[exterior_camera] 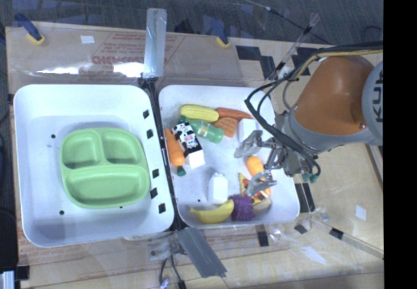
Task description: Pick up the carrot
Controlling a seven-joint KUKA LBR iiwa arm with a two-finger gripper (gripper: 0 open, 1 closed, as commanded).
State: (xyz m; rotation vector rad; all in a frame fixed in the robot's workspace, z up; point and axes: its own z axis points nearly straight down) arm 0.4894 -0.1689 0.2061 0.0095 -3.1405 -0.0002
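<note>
Bench point(365, 229) bears 2 bins point(26, 151).

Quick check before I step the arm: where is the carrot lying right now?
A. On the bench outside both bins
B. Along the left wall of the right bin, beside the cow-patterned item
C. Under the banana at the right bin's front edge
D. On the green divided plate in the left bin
B: the carrot lies along the left wall of the right bin, next to the cow-patterned item, apart from the gripper.
</note>
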